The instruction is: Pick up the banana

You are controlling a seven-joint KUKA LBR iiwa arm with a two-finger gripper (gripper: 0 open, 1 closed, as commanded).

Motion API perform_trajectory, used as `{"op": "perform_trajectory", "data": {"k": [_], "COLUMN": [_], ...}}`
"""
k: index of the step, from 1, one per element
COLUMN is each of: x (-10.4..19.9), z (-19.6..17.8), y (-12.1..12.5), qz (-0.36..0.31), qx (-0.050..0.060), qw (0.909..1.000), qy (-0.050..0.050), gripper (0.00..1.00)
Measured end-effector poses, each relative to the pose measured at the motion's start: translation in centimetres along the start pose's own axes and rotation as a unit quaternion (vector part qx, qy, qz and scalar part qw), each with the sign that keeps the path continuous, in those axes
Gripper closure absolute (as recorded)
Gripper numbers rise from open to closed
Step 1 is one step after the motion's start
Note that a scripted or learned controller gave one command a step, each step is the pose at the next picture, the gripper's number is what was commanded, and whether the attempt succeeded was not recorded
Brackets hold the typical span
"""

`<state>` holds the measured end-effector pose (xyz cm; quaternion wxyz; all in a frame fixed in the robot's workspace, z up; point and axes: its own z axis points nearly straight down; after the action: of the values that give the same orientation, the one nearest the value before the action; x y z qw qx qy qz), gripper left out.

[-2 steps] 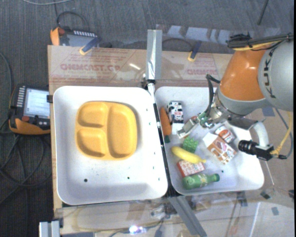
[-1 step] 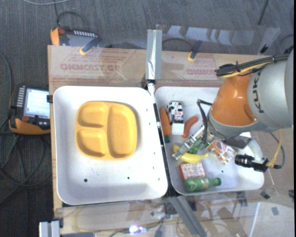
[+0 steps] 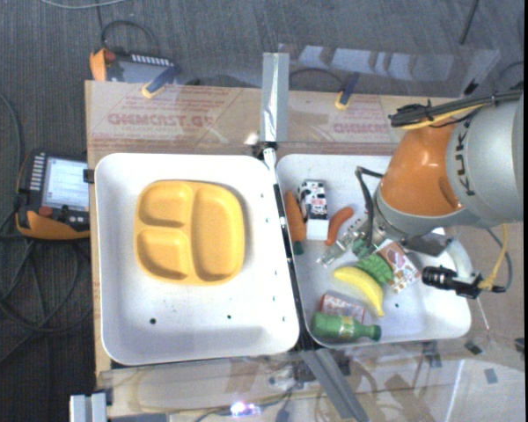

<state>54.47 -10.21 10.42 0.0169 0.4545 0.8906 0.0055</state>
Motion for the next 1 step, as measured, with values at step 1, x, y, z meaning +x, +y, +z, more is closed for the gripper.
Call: {"op": "perform_trajectory", "data": {"k": [1], "x": [1.59], "z": [1.04], "y": [-1.99], "qz": [-0.042], "qx": [0.005], "qw": [0.9991], "qy": [0.005], "gripper": [1.0]}}
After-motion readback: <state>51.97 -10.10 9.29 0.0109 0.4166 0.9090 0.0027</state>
